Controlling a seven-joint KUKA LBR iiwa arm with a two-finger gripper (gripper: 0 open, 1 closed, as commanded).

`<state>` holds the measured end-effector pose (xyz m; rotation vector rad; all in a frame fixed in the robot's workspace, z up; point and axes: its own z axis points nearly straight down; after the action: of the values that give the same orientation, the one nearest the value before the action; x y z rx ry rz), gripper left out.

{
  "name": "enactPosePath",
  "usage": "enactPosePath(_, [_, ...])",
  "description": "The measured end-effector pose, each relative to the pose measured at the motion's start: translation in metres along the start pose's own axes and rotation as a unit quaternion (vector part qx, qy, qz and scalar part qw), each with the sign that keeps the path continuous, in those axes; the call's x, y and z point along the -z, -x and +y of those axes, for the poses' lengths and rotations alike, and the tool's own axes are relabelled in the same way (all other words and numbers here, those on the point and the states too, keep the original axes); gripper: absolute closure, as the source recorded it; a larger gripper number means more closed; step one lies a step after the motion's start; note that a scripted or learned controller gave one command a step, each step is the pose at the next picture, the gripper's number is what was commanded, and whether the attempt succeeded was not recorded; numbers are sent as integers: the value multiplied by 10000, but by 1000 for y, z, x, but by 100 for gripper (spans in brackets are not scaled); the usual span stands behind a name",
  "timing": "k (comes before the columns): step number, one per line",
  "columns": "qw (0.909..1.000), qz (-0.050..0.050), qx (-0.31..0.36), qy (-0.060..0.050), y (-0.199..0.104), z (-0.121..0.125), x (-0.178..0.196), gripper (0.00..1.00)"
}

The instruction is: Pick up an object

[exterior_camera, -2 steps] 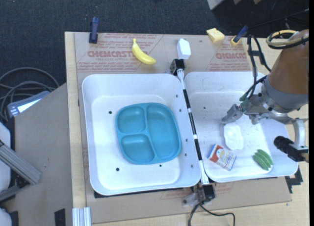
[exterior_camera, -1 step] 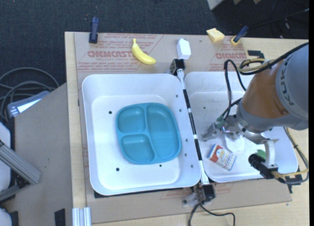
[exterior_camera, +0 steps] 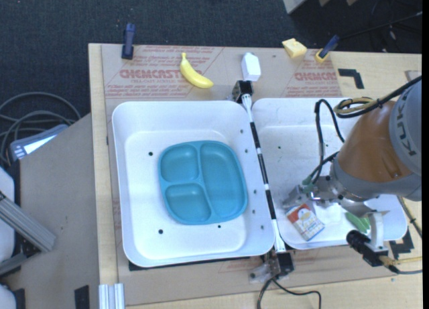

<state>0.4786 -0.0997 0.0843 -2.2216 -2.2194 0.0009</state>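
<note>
The grey arm with its orange band (exterior_camera: 369, 147) reaches in from the right, low over the right bin (exterior_camera: 288, 127). My gripper (exterior_camera: 299, 200) hangs near that bin's front edge. Just below it a small red and white packet (exterior_camera: 305, 222) lies on the bin floor, touching or nearly touching the gripper's tip. A green object (exterior_camera: 358, 221) lies to the right of the packet, partly hidden by the wrist. In the left bin (exterior_camera: 134, 167) a blue divided plate (exterior_camera: 201, 181) lies flat in the middle.
Behind the bins, on the bench, lie a yellow banana (exterior_camera: 194, 74), a white object (exterior_camera: 251, 66), a yellow block (exterior_camera: 293, 47) and a blue clamp (exterior_camera: 127, 39). The rail (exterior_camera: 258, 160) between the bins runs front to back.
</note>
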Motion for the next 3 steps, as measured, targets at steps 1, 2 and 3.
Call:
enactPosePath(1, [10000,-13,-3,34,0,2,11,100])
enactPosePath(2, [10000,-6,2,12,27,1,114,100])
enactPosePath(3, [10000,-1,11,14,-14,44,165,100])
